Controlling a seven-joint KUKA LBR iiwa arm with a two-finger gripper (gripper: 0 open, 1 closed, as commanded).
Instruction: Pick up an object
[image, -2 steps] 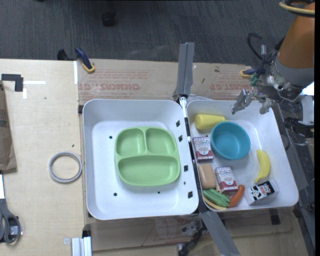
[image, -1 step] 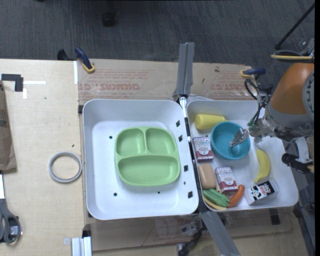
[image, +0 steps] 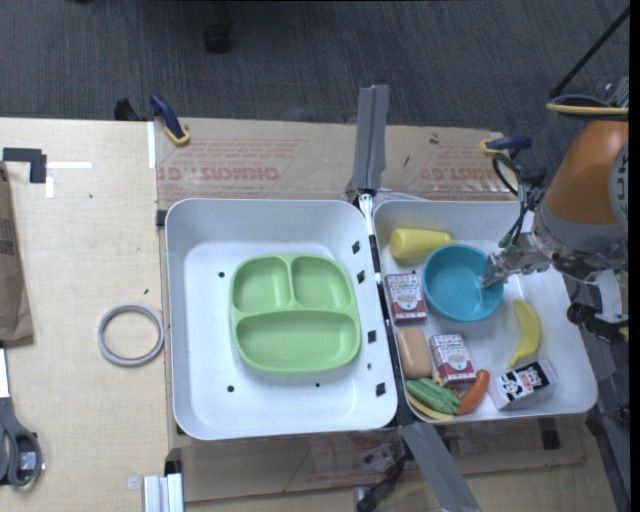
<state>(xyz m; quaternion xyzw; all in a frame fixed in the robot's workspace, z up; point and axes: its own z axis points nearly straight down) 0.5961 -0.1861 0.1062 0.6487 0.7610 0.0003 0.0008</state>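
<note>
Nearest you, at the front of the right-hand bin (image: 575, 405), lie the green pod (image: 433, 394), the small carrot (image: 475, 390) and the black-and-white carton (image: 522, 382), all well toward you from the fingers. Working left to right from there: the green divided plate (image: 295, 312) sits alone in the left-hand bin (image: 190, 330), far to the left of the fingers. Next come the two small red-and-white cartons (image: 406, 296) and the tan block (image: 412, 350), then the yellow piece (image: 418, 241) behind them. The blue bowl (image: 461, 283) is what your move turns on: the gripper (image: 494, 271) stands at its right rim, the bowl lying immediately left of the fingers, round, with no long axis to align to. The banana (image: 523, 332) lies just toward you from the fingers, its length running front to back. You cannot tell whether the fingers are spread or closed; they are small and blurred against the rim, and the wrist hides whatever is behind them.
</note>
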